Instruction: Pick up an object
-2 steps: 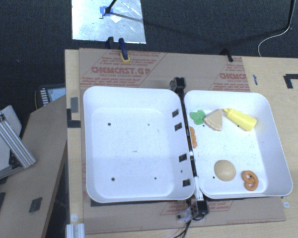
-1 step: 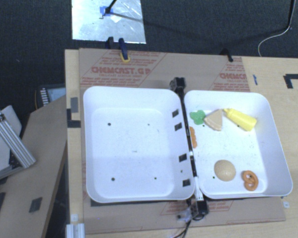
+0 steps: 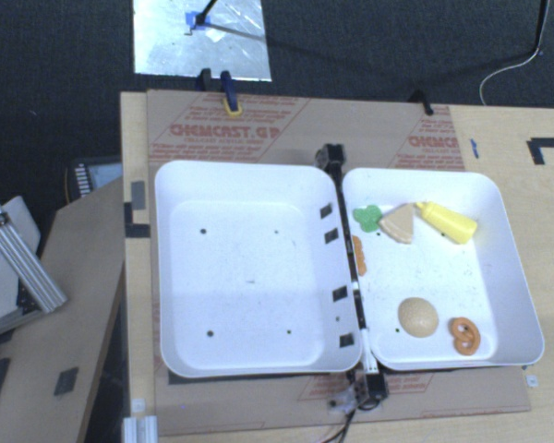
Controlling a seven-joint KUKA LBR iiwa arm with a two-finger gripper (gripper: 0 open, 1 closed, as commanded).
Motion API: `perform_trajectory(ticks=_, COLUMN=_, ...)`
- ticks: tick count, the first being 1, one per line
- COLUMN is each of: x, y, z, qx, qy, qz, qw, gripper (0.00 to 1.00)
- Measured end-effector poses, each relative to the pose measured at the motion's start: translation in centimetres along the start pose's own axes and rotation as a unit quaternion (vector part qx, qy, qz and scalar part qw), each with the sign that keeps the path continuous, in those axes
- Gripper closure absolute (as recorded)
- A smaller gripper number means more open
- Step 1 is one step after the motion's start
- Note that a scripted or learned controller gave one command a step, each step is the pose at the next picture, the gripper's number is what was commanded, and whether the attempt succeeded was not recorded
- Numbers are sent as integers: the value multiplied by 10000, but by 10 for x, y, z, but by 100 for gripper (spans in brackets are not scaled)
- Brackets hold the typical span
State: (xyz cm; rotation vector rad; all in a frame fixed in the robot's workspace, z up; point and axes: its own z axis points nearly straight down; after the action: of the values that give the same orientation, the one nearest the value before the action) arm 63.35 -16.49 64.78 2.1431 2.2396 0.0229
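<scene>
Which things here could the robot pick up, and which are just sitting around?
Could be picked up, all in the right bin:
yellow bottle
tan wedge
green piece
round tan ball
orange pretzel
small orange piece by the bin's left wall

Just sitting around:
left bin
cardboard sheet under the bins
shiny metal plate
white cable

A thin dark cable point(image 3: 543, 12) drops from the top edge, straight and unmarked. It meets a pale, finer wire point(image 3: 499, 70) that curls into a loose loop. Whether either belongs to the arm cannot be told.
</scene>
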Motion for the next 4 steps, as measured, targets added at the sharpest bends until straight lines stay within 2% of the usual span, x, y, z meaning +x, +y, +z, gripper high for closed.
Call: perform_trajectory(ticks=4, x=2, y=1, z=-48, qx=-82, qy=-37, qz=-99, qw=9999, gripper=100)
